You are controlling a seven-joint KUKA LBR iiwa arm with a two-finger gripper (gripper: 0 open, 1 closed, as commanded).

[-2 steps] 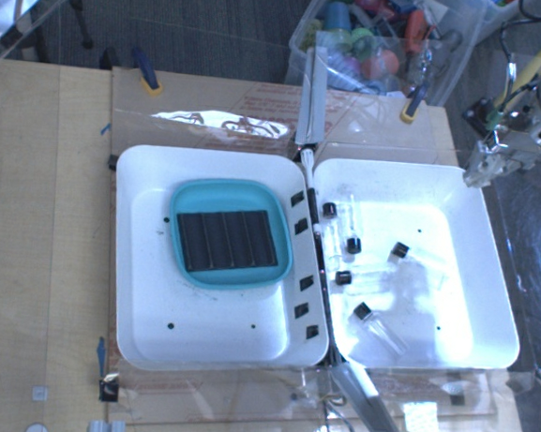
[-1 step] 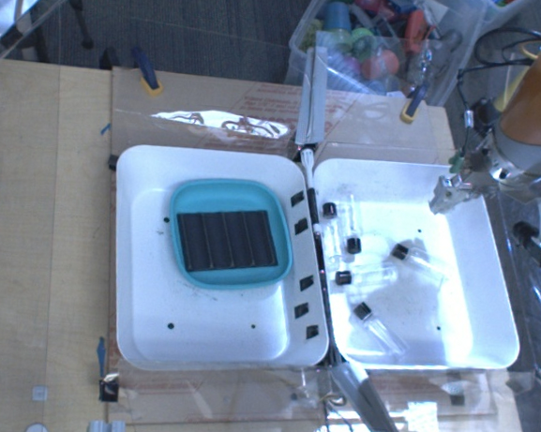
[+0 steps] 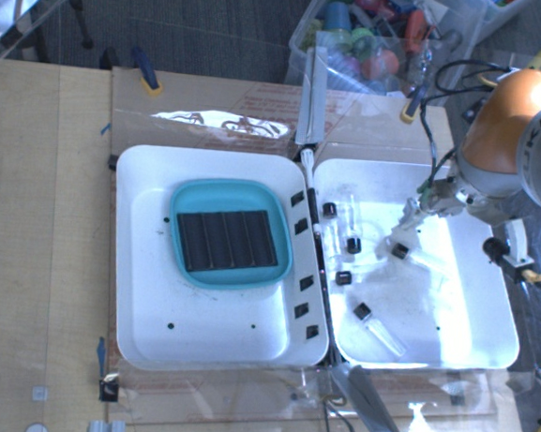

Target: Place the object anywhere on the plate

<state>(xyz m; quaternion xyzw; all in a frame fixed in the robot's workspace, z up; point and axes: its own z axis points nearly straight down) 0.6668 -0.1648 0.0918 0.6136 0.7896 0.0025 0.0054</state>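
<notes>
**Reaching low into the right bin**

I reach in from the right, wrist bent down, my hand (image 3: 402, 239) low over the right bin's (image 3: 485, 347) middle, among clear tubes (image 3: 374, 325). Whether my hand is apart or together, I cannot tell. The teal plate (image 3: 189, 203) sits in the left bin (image 3: 134, 264), toward its far edge.
</notes>
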